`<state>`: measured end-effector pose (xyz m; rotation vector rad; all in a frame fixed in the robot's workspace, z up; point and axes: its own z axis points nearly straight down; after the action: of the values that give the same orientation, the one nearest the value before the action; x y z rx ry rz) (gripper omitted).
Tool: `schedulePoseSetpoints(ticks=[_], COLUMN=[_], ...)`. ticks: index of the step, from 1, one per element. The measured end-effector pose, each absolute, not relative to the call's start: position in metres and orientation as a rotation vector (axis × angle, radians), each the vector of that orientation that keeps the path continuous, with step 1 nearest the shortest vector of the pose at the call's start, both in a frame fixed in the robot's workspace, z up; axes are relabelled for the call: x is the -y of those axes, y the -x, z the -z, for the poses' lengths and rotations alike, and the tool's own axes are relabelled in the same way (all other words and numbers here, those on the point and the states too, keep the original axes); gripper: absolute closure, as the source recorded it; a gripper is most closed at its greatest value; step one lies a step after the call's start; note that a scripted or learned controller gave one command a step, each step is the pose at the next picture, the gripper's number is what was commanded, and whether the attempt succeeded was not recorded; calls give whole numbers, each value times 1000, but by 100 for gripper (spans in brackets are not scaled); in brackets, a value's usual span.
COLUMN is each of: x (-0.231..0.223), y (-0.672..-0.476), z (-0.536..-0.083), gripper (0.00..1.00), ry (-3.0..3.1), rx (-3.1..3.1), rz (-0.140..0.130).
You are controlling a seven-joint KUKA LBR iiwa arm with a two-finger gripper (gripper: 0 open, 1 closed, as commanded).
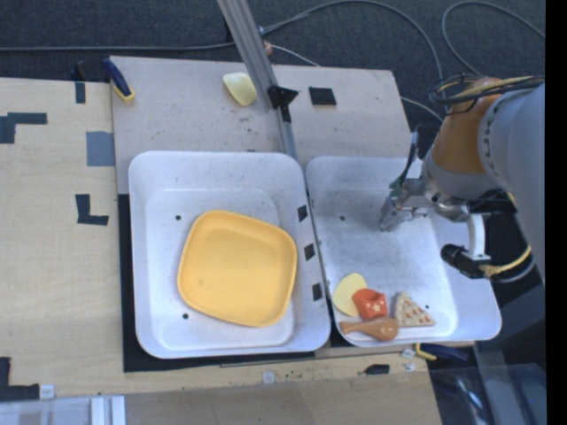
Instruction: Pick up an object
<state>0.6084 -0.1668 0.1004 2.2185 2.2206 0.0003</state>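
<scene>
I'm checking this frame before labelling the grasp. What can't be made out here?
- Gripper, camera view: small and dark over the right bin; open or shut jaws, and whether they touch the floor, can't be told.
- Red piece: too small to identify.
- Pale yellow piece: partly covered by the red piece.
- Arm: cut off by the right edge.

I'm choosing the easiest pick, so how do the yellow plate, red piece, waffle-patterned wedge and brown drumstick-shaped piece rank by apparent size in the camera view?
1. yellow plate, by far.
2. brown drumstick-shaped piece and waffle-patterned wedge: too alike to rank.
3. red piece.
</scene>
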Motion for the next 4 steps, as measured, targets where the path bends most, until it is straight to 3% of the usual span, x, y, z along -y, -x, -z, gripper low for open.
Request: schedulePoseSetpoints(ticks=[2,3,4], x=[160,160,110], y=[-603,-603,-602], z=[-202,-217,-228], gripper=[100,100,100], ry=[-2218,-2221,-2217], rx=[-2219,-2221,-2226], rz=[-4,-1,-2])
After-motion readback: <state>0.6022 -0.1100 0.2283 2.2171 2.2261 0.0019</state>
